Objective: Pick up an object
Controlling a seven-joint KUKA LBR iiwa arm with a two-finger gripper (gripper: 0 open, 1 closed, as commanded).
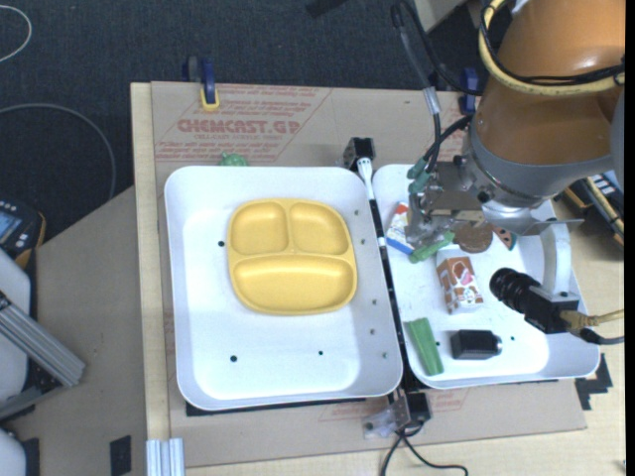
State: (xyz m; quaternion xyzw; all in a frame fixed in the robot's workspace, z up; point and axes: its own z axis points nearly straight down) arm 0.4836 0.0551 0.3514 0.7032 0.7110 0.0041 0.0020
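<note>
Setting: robotics lab bench. Evidence: grey industrial arm with orange band (556, 67) mounted over two shallow white plastic bins (198, 296) set side by side on a brown cardboard sheet printed "CHEMCAST" (238, 125). Sheet held at its far edge by a small blue-and-yellow clamp (206, 82). Loose black cables (417, 48) run across dark carpet (149, 18). Silver aluminium extrusion rail (40, 340) at left edge. No household furnishings; a test rig.

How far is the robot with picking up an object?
Done: the arm has reached the right bin. In hand: the gripper is low among the items at its far left end. Left: a visible grasp and lift; the black block and green stick lie untouched.
</note>
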